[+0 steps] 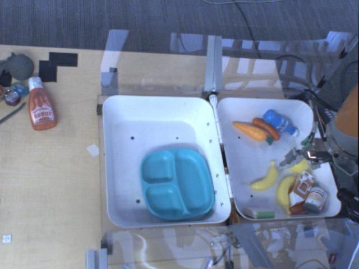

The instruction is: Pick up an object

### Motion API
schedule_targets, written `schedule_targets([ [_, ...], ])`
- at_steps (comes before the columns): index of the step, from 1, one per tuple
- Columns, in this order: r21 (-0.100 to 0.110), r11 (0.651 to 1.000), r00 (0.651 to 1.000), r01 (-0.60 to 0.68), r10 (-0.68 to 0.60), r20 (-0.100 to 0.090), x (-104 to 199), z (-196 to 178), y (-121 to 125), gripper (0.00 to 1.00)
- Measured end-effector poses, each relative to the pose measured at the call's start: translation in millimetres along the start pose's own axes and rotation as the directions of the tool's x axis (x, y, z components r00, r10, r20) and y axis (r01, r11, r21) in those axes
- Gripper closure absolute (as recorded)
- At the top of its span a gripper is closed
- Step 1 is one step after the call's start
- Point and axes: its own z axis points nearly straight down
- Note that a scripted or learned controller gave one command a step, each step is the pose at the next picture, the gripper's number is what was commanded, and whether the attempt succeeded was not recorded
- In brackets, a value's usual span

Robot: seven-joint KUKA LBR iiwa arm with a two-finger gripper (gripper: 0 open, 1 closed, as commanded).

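Lowest in the right white bin (240, 150), against its near wall, lies a small green stick-shaped item (265, 213). Just right of it a brown and white bottle (307, 190) lies tilted, touching a yellow banana (285, 191). A second yellow banana (266, 179) lies just left, and a third yellow piece (301, 166) sits directly beneath the gripper (292, 158).

Gripper position: over the right side of the right bin, arm entering from the right, tips low among the bananas. Its fingers appear slightly parted; nothing is seen between them.

Toward the far wall lie two orange carrots, one long (250, 130) and one shorter and darker (266, 128), touching, with a blue plastic bottle (280, 122) just beside them.

The left white bin (120, 150) holds a teal compartment tray (176, 182), flat, toward its near side.

On the wooden bench (50, 178), well apart to the left, an orange sauce bottle with a white cap (41, 108) lies flat.
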Motion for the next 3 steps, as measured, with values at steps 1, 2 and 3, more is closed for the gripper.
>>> schedule_targets([
  [1,-0.004,1.000,1.000,0.013,-0.013,0.001,-40.0,94.8,6.5,0.00],
  [2,-0.012,1.000,1.000,0.014,-0.014,0.002,-39.5,82.7,9.8,1.00],
  [3,-0.004,0.994,0.994,0.106,-0.106,0.001,-4.7,-17.0,8.1,1.00],
])
